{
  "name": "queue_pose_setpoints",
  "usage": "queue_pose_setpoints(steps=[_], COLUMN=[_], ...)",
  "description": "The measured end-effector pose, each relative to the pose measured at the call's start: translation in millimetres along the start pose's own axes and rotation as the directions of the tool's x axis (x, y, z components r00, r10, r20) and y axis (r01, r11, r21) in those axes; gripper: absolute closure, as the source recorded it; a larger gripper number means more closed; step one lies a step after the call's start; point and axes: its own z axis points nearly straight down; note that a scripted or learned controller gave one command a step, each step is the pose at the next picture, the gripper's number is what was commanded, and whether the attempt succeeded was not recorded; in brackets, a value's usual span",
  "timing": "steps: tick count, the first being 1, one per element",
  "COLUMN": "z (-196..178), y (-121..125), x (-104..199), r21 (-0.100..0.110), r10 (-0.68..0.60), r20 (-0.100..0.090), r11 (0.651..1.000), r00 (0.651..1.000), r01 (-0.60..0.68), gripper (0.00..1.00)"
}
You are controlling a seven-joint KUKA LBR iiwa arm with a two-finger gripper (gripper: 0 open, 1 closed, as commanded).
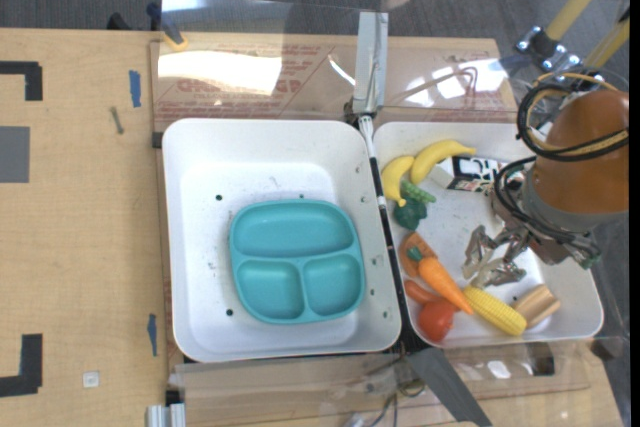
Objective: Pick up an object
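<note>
The tabletop (70, 215) is pale wood with black tape marks at its left side; its far edge carries clear plastic sheeting whose glare washes out the printing under it. On it sit two shallow white bins side by side. The left bin (190, 165) holds a teal divided plate (296, 259) with three compartments, lying flat near the bin's middle. The right bin (585, 310) is partly covered by the arm (585, 155), whose orange band and looping black cables hide the bin's far right corner and are themselves cut off by the frame's right edge.

Below the arm the gripper (495, 255) hangs low over the right bin's middle, its metal fingers spread apart with nothing between them; the fine shape of the fingertips is hard to make out against the white floor.

The toys lie along the bin's left and near sides. Two yellow bananas (425, 165) rest near the far left, with a green broccoli piece (411, 208) just beside them. A black-and-white packet (468, 173) is partly tucked under the cables. An orange carrot (440, 280) lies slanted, touching a red tomato (436, 319) at its lower end. A yellow corn cob (493, 308) sits just beside a tan wooden cylinder (537, 304), both just below the gripper.
</note>
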Motion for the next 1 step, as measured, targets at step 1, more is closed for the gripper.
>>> queue_pose_setpoints(steps=[1], z=[-67.4], y=[49.1], x=[-20.1], r21=[0.003], r10=[0.287], r20=[0.009], r11=[0.958], r00=[0.958], r01=[-0.287], gripper=[1.00])
